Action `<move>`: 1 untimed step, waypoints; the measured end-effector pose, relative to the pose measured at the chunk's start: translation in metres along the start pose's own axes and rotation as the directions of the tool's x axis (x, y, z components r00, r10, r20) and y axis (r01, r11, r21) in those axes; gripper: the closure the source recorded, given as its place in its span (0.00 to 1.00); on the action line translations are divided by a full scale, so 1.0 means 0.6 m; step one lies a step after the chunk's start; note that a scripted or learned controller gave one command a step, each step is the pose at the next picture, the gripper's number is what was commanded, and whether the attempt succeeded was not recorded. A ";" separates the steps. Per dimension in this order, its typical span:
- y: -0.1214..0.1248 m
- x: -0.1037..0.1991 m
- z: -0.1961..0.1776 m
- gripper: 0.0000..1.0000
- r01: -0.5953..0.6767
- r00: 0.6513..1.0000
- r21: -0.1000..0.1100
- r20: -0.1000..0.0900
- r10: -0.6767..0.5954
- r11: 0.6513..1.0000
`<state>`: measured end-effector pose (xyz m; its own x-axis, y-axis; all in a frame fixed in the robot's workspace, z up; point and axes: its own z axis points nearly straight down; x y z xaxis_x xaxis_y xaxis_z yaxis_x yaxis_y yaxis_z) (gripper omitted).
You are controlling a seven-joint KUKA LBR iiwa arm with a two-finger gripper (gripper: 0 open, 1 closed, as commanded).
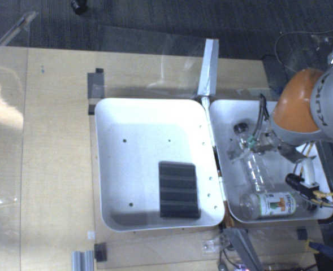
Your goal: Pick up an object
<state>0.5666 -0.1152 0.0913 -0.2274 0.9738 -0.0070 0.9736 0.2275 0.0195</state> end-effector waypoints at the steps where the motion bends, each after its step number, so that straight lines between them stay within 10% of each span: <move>1: 0.160 -0.045 0.011 0.00 -0.011 1.000 0.014 -0.005 0.011 1.000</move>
